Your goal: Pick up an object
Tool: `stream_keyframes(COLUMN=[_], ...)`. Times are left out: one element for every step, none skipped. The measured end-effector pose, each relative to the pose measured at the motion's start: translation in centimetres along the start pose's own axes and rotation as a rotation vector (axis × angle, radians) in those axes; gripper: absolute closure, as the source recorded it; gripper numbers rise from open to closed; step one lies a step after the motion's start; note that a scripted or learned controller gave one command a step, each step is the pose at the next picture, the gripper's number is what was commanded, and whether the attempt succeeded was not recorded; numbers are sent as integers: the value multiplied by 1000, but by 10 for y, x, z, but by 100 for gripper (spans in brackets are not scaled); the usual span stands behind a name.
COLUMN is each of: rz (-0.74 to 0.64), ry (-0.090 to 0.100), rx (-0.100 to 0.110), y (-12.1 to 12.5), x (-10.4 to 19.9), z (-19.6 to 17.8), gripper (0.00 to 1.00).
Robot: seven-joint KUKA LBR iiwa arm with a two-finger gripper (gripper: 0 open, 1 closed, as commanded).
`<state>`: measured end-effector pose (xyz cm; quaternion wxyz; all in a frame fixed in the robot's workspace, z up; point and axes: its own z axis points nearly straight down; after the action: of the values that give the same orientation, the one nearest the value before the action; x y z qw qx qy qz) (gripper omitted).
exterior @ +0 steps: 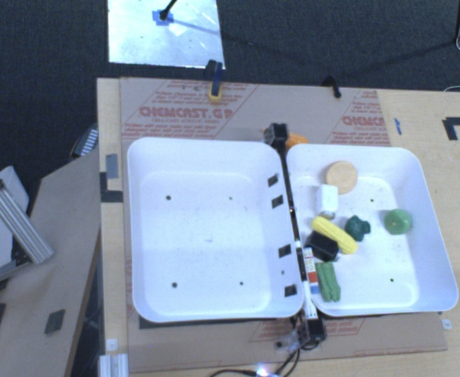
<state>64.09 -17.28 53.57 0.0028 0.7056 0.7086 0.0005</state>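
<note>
You are looking at objects clustering in the right bin point(426, 210): a tan disc point(341, 176) far, a white block point(328, 199), a yellow piece point(334, 234) lying across a black piece point(322, 247), a dark green lump point(358, 227), a green ball point(398, 221), and a green strip point(328, 280) near. An orange thing point(297, 140) is peeking out behind the bin's far rim, mostly hidden. The gripper's jaws: you cannot tell.

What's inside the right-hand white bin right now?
The right bin holds a tan disc, white block, yellow piece, black item, dark green piece, green ball and green stick.
</note>
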Motion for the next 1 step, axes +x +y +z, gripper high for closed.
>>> stream_keyframes(rz=[-1], ry=[1], rx=[0], y=[29], x=[6], z=[0], gripper=[100])
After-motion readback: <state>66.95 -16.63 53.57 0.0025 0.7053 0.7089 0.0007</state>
